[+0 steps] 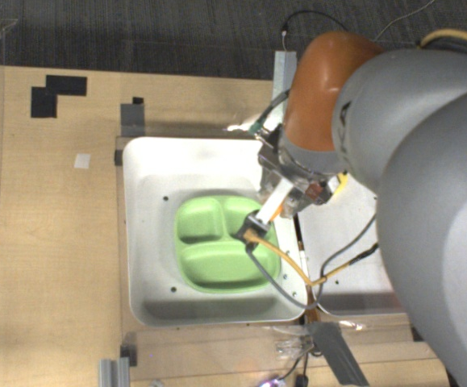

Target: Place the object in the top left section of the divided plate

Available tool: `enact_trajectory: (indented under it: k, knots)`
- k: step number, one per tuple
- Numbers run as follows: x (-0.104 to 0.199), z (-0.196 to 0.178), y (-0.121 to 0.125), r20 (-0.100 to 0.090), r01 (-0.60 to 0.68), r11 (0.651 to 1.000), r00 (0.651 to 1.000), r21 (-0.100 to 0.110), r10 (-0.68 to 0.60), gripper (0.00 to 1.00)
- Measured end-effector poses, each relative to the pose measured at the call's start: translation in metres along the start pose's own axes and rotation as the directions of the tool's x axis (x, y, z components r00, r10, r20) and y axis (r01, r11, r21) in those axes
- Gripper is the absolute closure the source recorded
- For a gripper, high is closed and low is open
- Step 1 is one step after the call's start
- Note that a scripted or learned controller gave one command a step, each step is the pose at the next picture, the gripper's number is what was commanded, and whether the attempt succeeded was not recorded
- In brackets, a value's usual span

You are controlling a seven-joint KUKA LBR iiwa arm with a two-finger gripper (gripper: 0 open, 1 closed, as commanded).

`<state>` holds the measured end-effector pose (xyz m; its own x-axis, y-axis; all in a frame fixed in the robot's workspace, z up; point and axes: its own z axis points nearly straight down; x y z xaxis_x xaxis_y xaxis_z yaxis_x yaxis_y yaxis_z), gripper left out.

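Observation:
A light green divided plate [210,258] lies in the middle of the left white bin [148,216]. It has two small sections along its far side and one large section on its near side, and the sections I can see look bare. My gripper [289,192] hangs under the orange band of the wrist, above the plate's far right corner and the wall between the bins. The wrist and its fittings cover that corner of the plate.
The big grey arm [427,176] covers most of the right bin [342,240]. A yellow cable [285,264] loops over the plate's right rim. To the left lies wooden bench [47,240] with black marks at the back.

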<state>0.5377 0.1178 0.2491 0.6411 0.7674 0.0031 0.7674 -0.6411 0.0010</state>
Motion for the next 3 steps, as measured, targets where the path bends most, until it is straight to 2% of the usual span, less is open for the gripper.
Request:
enact_trajectory:
  k: [1, 2, 3]
  knots:
    - [-0.119, -0.017, 0.034, 0.000, 0.093, 0.996, 0.996, -0.001, -0.093, 1.00]
    - [-0.137, -0.026, 0.052, 0.002, -0.080, 0.997, 0.997, 0.000, 0.080, 1.00]
    - [-0.097, 0.009, 0.015, 0.003, -0.355, 0.935, 0.935, 0.001, 0.355, 1.00]
